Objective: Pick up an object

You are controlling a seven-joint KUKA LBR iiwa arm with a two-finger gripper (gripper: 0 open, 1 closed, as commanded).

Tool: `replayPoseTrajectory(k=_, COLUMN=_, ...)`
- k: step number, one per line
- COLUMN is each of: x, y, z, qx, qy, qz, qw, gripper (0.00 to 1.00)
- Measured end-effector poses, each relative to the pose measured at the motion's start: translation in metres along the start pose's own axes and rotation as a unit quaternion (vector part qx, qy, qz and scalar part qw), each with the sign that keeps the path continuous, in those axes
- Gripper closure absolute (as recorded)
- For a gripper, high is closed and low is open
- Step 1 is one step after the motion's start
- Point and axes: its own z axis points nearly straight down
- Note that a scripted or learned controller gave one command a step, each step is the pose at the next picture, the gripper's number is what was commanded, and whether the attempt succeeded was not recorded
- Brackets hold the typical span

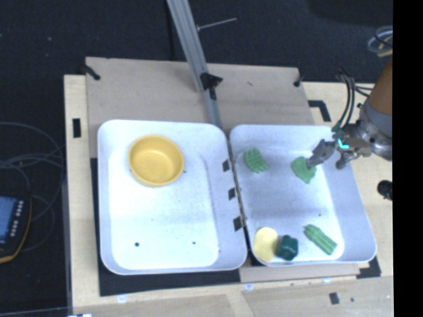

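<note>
Over the right bin (344, 197), jaws (317, 156) touching a green piece (303, 170).

Tool (320, 156) touching green piece (303, 170), R bin (344, 197)

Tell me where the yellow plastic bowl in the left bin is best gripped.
Probably the yellow plastic bowl by its rim, from above: it sits upright and open, well apart from the left bin's walls, so one finger can go inside and one outside.
</note>
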Motion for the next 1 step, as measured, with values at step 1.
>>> replayPoseTrajectory(k=1, x=0.0000, y=0.0000, z=0.0000, qx=0.000, qy=0.000, qz=0.000, qw=1.0000, gripper=0.00)
